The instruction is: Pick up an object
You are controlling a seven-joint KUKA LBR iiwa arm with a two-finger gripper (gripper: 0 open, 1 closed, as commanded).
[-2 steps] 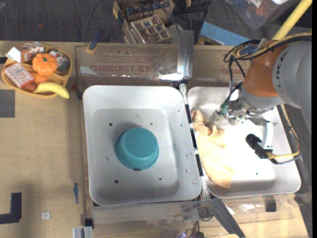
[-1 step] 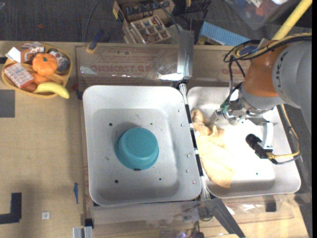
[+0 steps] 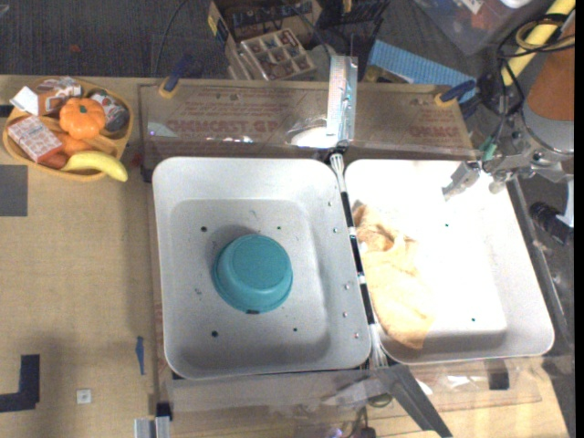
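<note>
A teal bowl (image 3: 254,273) lies upside down in the middle of the left bin (image 3: 182,190). A crumpled tan cloth (image 3: 392,276) stretches along the left side of the right bin (image 3: 511,272), from near its middle down to the front edge. My gripper (image 3: 476,183) hangs over the right bin's far right corner, well away from the cloth and from the bowl. Its fingers (image 3: 455,184) are spread open and nothing sits between them. The arm with its orange band (image 3: 557,89) comes in from the upper right.
A basket of toy food (image 3: 64,130) with a pumpkin and a banana stands on the bench at far left. Cardboard walls (image 3: 237,117) line the back of both bins. Boxes and cables clutter the floor behind.
</note>
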